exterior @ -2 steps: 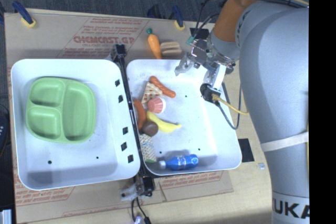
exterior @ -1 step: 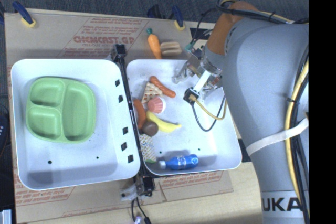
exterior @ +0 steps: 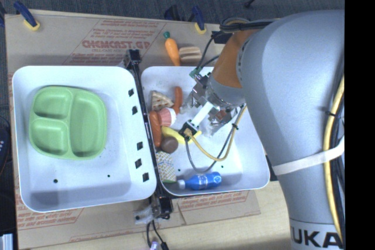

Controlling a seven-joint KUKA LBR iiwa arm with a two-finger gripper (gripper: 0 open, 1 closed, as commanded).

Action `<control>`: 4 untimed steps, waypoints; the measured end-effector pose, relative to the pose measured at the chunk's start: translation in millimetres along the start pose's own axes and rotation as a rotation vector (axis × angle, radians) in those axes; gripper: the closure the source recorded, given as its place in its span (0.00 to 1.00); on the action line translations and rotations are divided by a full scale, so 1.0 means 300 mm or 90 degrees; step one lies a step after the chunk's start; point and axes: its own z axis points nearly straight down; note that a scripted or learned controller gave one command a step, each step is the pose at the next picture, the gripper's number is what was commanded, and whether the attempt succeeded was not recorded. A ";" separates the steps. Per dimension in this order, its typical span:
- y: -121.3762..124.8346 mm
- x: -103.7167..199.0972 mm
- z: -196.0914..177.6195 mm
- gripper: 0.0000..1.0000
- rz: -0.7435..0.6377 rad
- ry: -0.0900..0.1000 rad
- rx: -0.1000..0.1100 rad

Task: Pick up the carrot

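— Gripper is shown over the right bin; whether clenched or released cannot be told.
— Carrot is seen outside it, on cardboard marked "CHEMCAST GP", beside a tan block; a blue bottle is lodged in the bin.

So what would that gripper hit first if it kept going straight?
The gripper looks aimed down at the right bin's white floor, beside the toy food pile; depth is unclear. The carrot lies outside the bin.
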 end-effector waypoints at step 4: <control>-0.211 -0.171 -0.958 1.00 0.284 0.003 -0.003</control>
